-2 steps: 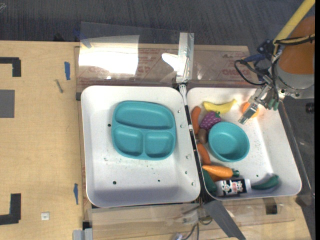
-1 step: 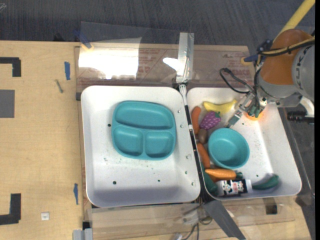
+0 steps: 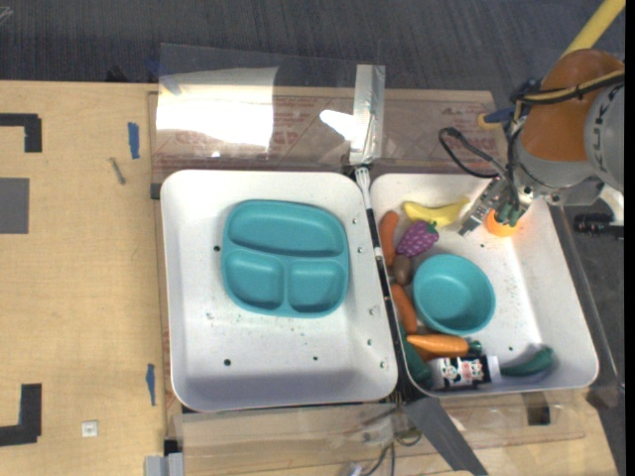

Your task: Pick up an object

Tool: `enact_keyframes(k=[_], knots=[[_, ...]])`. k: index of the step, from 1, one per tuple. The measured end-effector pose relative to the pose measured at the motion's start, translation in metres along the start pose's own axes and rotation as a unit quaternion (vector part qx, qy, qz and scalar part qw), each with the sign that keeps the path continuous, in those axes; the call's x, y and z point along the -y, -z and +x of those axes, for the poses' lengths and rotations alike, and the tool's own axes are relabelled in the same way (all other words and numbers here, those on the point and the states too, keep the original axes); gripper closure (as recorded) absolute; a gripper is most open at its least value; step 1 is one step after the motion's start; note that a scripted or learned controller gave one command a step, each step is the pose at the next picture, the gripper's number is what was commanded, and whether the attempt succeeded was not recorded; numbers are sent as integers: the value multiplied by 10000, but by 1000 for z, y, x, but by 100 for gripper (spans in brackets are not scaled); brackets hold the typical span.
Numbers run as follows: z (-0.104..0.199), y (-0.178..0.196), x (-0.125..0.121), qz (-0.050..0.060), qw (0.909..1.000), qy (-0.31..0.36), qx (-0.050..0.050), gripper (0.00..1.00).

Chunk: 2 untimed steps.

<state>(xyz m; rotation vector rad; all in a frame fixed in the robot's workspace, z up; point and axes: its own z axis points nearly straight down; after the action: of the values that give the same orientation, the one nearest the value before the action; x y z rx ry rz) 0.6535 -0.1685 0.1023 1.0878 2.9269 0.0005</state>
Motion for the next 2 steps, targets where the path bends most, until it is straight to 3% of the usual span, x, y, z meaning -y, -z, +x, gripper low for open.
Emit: enact_keyframes(k=[1,2], knots=[[18,121,-40,-11,9987,-510,-19,100],[1,-5,4,6,9986,534,-45,100]])
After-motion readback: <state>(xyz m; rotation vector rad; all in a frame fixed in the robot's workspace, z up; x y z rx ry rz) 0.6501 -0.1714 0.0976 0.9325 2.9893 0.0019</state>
